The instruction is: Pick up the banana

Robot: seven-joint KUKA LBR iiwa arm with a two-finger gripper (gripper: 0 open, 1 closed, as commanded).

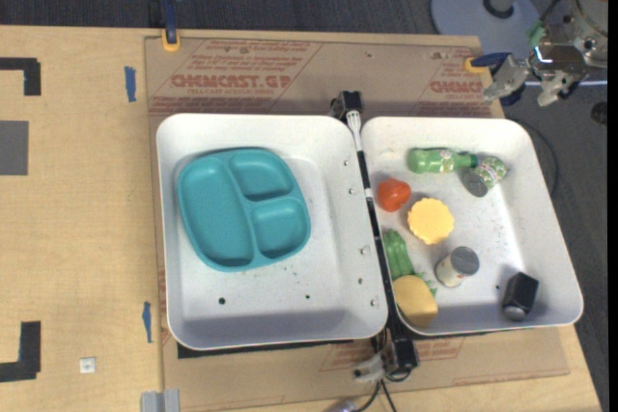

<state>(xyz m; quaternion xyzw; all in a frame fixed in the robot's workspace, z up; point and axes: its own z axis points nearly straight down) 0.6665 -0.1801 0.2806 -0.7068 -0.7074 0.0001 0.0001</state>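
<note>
Camera view has the claw [547, 70] hanging beyond the right bin [546, 207], how far open I cannot tell, probably leaving clear access to the banana [416, 298] in the bin's near-left corner.

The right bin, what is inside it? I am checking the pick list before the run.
The right bin holds a green bottle, an orange-red ball, a yellow ridged piece, a green pod, a yellow item, a grey can and a black object. I cannot pick out a banana with certainty.
</note>
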